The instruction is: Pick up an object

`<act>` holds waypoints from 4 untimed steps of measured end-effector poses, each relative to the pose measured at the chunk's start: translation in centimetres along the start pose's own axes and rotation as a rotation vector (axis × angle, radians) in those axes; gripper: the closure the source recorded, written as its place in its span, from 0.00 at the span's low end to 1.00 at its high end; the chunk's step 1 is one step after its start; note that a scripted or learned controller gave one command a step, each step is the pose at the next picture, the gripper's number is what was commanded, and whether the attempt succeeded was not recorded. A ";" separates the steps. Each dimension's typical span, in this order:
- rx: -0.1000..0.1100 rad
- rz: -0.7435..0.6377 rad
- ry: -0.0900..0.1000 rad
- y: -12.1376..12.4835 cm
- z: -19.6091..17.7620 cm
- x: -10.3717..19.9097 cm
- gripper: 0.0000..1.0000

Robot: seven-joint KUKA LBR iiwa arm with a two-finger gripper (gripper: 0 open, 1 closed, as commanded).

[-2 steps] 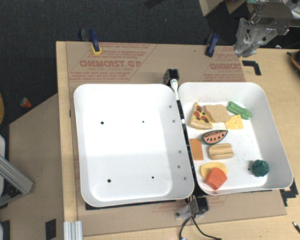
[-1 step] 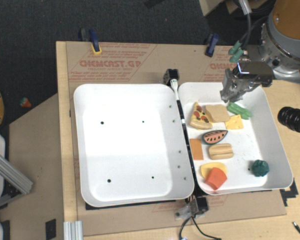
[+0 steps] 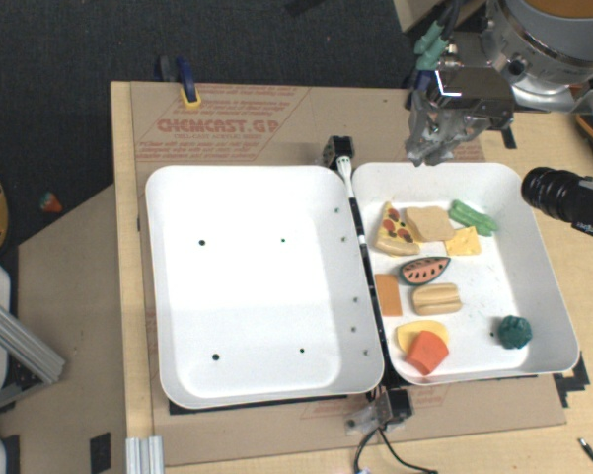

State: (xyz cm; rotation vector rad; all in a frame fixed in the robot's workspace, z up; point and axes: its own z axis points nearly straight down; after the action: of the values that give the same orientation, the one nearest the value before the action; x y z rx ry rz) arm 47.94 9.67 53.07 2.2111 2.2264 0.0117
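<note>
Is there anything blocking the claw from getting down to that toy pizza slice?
Nothing visible does. The gripper hangs above the right bin's far rim, and the pizza slice lies uncovered, with bare white floor between them.

We see a tan worktop filling the middle of the frame, printed with faded red lettering along its upper edge. Directly on it rest two shallow white bins side by side: the left bin sits at centre-left and the right bin at centre-right, their inner rims touching. A small black clamp sits on the worktop where the bins meet at the top, and another black clamp sits at the bottom seam. We also spot a blue and yellow clip on the worktop's upper-left edge.
</note>
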 end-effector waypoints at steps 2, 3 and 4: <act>0.005 0.004 -0.002 0.0 -0.4 6.6 1.00; 0.006 0.001 -0.001 0.0 -0.4 11.1 1.00; 0.006 0.005 -0.001 0.1 -0.4 12.9 1.00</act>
State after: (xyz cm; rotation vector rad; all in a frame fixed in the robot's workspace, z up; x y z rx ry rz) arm 47.92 22.54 53.50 2.2187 2.2234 0.0045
